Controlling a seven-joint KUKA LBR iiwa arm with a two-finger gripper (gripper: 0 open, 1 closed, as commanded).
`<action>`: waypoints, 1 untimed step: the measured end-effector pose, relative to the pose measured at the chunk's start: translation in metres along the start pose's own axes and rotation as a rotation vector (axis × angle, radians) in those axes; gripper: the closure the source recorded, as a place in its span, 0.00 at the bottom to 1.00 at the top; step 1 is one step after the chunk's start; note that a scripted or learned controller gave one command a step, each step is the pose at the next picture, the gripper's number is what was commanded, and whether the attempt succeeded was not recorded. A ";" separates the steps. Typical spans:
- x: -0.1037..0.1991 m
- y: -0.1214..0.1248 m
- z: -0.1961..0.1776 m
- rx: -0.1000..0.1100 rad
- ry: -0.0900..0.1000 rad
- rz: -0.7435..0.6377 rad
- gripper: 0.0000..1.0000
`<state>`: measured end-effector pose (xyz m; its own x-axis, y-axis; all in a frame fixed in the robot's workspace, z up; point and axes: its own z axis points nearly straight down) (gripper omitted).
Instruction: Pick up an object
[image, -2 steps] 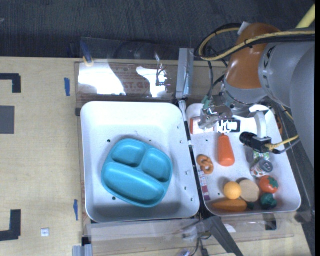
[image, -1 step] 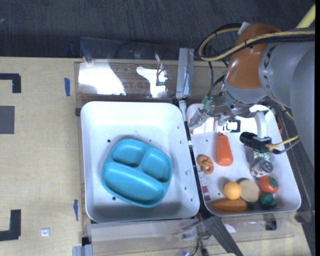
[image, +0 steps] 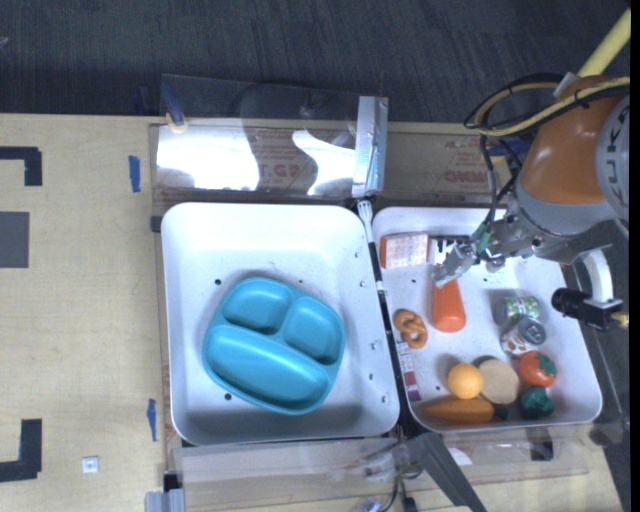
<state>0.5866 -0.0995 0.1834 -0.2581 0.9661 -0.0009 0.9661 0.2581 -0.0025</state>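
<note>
Orange cylindrical object (image: 449, 305), upright and slightly tilted, in the right bin's (image: 585, 405) upper middle, just below the end effector (image: 452, 264). Nearby: pretzel (image: 409, 327) to its left; orange ball (image: 464, 380), tan round piece (image: 498, 379), tomato (image: 538, 368) and carrot (image: 458, 409) along the bin's lower edge.

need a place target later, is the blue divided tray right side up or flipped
Right side up. The blue tray lies flat in the left bin, its three hollow compartments facing up.
</note>
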 end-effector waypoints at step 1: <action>-0.009 0.004 0.096 -0.009 -0.002 -0.020 0.00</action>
<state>0.5924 -0.1071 0.0876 -0.2772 0.9608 -0.0032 0.9608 0.2772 0.0065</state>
